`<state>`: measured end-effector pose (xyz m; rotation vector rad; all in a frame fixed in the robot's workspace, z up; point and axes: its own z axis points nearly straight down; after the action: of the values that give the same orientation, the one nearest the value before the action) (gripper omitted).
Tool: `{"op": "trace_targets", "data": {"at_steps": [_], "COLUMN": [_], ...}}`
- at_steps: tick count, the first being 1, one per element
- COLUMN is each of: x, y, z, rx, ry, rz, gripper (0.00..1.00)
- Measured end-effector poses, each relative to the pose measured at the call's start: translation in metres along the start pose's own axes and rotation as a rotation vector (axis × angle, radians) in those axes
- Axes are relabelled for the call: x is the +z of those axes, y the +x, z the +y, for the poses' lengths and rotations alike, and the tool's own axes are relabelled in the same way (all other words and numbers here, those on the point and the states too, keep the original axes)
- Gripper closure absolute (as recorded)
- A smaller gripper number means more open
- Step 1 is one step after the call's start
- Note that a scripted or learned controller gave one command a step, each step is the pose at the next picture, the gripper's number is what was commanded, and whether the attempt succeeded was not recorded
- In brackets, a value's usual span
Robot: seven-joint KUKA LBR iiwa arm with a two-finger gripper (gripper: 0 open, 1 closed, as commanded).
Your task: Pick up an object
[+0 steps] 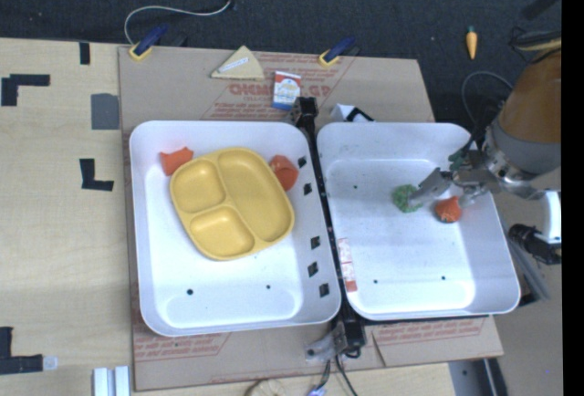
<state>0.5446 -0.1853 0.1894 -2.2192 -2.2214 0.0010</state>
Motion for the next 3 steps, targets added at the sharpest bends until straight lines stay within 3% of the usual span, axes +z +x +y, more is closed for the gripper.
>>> {"op": "trace_targets", "data": {"at_steps": [1,2,3], "x": [0.102,0.103,0.093], "y": [0.012,0.054,0.053], "z": [0.063,0.052,0.053], "rx": [-0.001,-0.001,-0.001], "ry": [-0.008,-0.006,-0.007], "rz": [-0.004,-0.003,-0.005], "gripper": [0.0,0.0,1.0]}}
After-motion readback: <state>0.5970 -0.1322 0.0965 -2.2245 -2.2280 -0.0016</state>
